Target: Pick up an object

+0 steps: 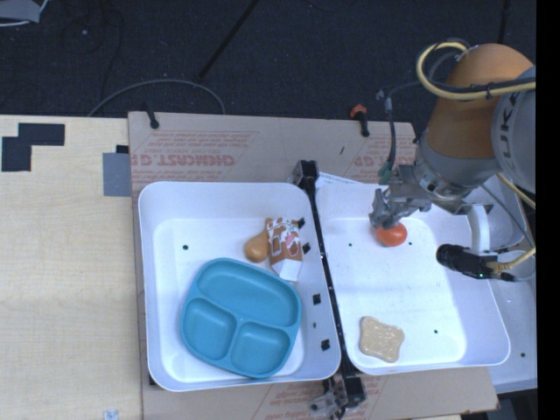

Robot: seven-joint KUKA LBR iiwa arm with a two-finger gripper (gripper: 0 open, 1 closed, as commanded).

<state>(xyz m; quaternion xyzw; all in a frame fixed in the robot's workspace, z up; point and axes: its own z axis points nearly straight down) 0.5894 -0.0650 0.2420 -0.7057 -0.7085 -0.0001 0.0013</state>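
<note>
Red target: a small red-orange rounded object (391, 234) is lying in the right bin (490, 344), near its far wall and towards the divider side.
Tool position: the gripper (390, 219) is sitting directly over that red object, its dark fingertips reaching down onto the object's top edge.
Tool state: how the fingers are standing cannot be told from this slanted view, since the wrist is covering them; whether the object is actually being clamped is not visible.
Other item, right bin: a pale tan flat piece (381, 339) is resting near the front wall, well apart from the gripper.
Left bin contents: a blue divided tray (240, 317) is occupying the front of the left bin (162, 234); a small brown and white figure (283, 241) and an orange-tan rounded lump (256, 248) are sitting just beside each other behind it.
Step in hand: the arm appears to be working at the grasp itself, with the lift not yet done.
Risk, slipping: the object is looking rounded and smooth, so an off-centre pinch is likely to squeeze it out sideways.
Risk, wall: the object is lying near the far wall, so a nudged object could be rolling against it and out of reach.
Risk, false lift: if the fingertips are only resting on top, the arm would be rising with nothing.
</note>
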